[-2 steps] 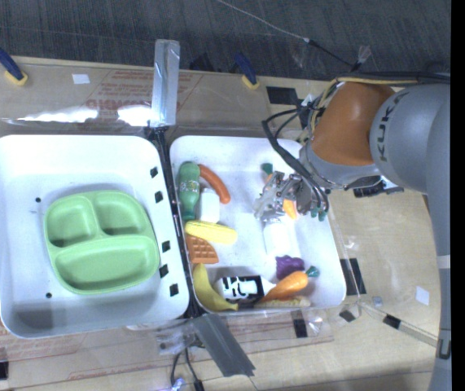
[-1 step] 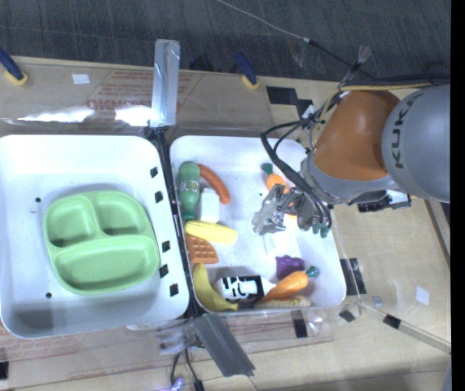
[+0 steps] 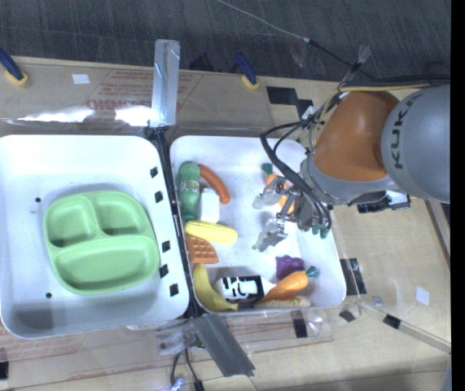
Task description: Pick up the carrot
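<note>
Here, end effector (image 3: 274,215) over the middle of the right bin (image 3: 240,147), fingers spread, gripping nothing. Carrot (image 3: 287,286) flat at the bin's near right corner, beside purple grapes (image 3: 290,265).

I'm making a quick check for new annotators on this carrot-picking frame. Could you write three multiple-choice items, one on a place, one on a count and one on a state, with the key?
1. Where does the carrot lie?
A. In the right bin, near its front right corner
B. On the green tray
C. On the bench outside the bins

2. How many compartments does the green tray have?
A. Two
B. Three
C. Five

3. What is the gripper doing?
A. Holding the carrot
B. Holding the banana
C. Hanging over the right bin, apart from the carrot

Key: 1 A, the carrot rests beside the purple item at that corner. 2 B, two small wells sit above one long one. 3 C, the carrot lies on the bin floor in front of the gripper, with nothing seen in the jaws.
</note>
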Robot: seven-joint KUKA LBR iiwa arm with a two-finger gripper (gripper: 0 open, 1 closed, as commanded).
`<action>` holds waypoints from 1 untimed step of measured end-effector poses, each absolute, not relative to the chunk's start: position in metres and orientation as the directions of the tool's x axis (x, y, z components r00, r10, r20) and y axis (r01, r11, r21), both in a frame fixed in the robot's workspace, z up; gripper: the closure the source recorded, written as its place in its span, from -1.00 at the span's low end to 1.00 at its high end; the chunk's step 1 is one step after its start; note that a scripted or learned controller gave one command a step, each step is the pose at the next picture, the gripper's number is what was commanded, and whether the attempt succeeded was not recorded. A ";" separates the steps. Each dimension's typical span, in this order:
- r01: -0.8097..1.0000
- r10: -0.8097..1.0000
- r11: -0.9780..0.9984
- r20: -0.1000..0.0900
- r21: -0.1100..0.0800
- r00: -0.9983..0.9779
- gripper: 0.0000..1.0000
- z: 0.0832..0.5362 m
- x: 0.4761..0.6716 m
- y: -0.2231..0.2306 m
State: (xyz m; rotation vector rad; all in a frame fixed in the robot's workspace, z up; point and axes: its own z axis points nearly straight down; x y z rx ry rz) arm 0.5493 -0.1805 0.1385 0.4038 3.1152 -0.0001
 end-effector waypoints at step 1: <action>0.352 0.352 0.936 -0.003 0.000 -0.936 -1.00 0.093 0.584 -0.209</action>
